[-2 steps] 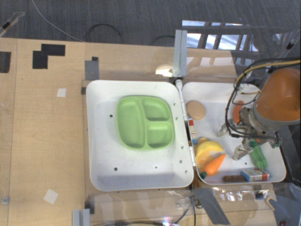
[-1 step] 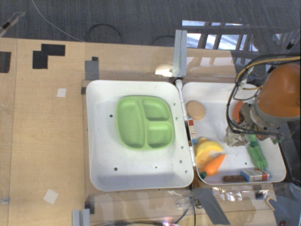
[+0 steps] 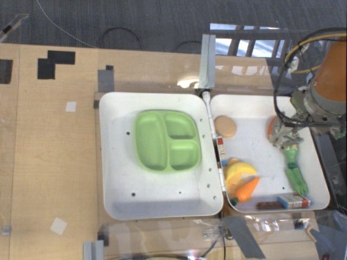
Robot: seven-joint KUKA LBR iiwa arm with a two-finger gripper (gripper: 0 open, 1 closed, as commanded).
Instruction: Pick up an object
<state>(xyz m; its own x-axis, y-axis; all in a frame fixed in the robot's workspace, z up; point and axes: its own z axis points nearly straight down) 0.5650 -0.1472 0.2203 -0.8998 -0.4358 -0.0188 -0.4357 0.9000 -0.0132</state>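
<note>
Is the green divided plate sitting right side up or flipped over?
Right side up. The green divided plate lies flat in the left bin, with its three hollow compartments facing the camera.

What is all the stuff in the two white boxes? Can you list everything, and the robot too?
Bins: 2, white, side by side on the bench.
Plate: 1, green with three sections, middle of the left bin.
Ball: 1, tan, right bin near its top left.
Banana: 1, yellow, right bin by its left wall.
Carrot: 1, orange, just below the banana, touching it.
Green toy: 1, long, right bin on its right side.
Box: 1, small, red, white and blue, bottom edge of the right bin.
Bar: 1, dark brown, left of the box.
Orange thing: 1, partly hidden behind the hand.
Arm: 1, grey with an orange band, coming from the right.
Hand: 1, metal, low over the right bin.
</note>
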